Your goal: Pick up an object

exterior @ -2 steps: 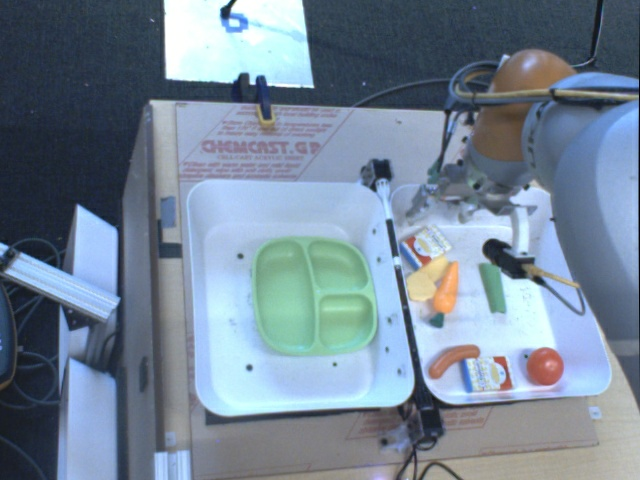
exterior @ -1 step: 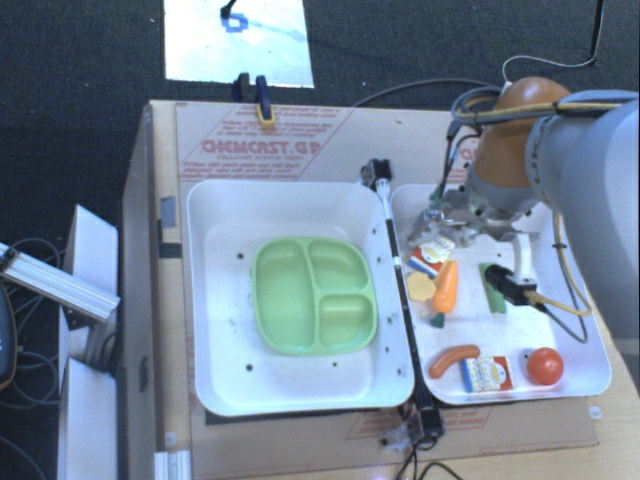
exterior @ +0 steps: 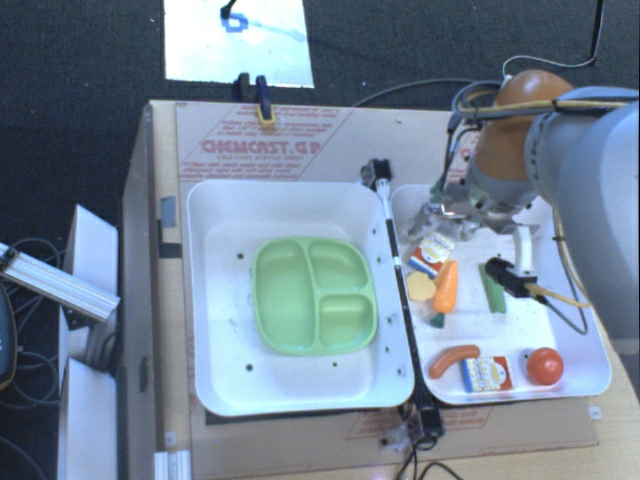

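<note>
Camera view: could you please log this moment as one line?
gripper over right bin, above carton | carrot untouched | tray in left bin

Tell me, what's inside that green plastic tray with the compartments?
Nothing can be seen in the green plastic divided tray; all three compartments look bare. It lies flat in the left white bin, so the bin floor beneath it is covered.

Two shallow white bins: the left bin point(exterior: 215, 298) and the right bin point(exterior: 585, 368). One green divided plate point(exterior: 314, 296), well left of the gripper point(exterior: 447, 218). One carton point(exterior: 432, 254) just below the gripper. One carrot point(exterior: 445, 287). One yellow slice point(exterior: 421, 288). One green stick point(exterior: 493, 290). One sausage point(exterior: 454, 359). One small box point(exterior: 486, 374). One tomato point(exterior: 544, 366), farthest below the gripper. Total loose items: seven.
</note>
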You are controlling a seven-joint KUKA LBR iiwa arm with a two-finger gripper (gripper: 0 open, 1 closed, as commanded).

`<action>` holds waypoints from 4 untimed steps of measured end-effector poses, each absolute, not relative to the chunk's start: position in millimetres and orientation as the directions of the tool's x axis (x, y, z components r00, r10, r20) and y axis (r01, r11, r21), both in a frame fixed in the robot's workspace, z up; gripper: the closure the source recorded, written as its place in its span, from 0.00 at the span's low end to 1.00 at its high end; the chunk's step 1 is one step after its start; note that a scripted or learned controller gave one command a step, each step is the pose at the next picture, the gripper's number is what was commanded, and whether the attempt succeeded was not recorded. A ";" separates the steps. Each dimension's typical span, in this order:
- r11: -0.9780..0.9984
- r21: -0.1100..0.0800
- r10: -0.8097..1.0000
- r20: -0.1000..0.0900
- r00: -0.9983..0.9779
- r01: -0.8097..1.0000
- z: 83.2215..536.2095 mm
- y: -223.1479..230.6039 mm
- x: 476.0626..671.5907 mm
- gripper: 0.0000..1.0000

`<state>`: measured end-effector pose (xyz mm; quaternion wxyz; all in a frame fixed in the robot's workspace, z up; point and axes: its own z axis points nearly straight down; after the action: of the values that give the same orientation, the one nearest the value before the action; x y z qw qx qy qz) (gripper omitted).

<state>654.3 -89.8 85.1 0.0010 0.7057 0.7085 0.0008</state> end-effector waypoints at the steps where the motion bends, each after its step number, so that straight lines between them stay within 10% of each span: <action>1: 0.004 0.003 1.000 0.000 -0.004 1.000 85.2 -82.6 669.3 0.00; 4: 0.004 0.003 1.000 0.000 -0.004 1.000 85.2 -85.7 669.3 0.00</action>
<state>669.3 -85.7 85.2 0.0010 0.7056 0.7086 0.0011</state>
